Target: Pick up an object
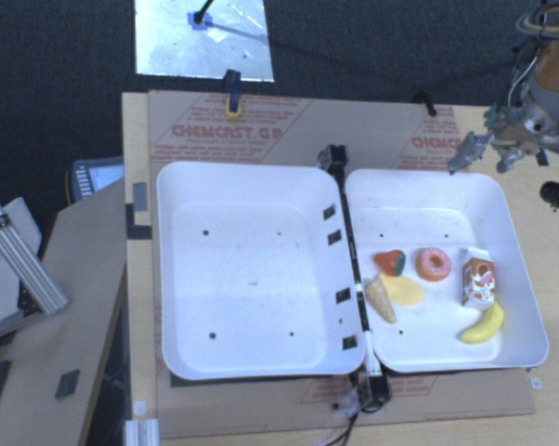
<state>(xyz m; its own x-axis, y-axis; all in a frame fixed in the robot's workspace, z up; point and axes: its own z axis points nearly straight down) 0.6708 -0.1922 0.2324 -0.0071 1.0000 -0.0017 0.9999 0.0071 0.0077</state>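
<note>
Near the lower edge of the frame, the right bin (516,249) carries all the objects, and they sit in its lower half. Lowest is a yellow banana (483,324), curved, close to the lower right corner. Just above it stands a small red and white carton (478,281). To the left of the carton lies a pink donut (434,264) — flat on the floor of the bin. Further left is a red strawberry (390,262), and under it a pale yellow slice (405,291) that touches a tan cone (380,299) near the divider between the bins. The left bin (168,249) takes the middle left of the frame, and both bins rest on a brown cardboard sheet (261,128).

Higher, in the upper right of the frame, the gripper (490,153) hangs beyond the far rim of the right bin, well apart from every object. Its two fingers are spread and nothing is between them.

At the top, left of centre, a shiny silver sheet (233,54) lies on the dark floor.
</note>
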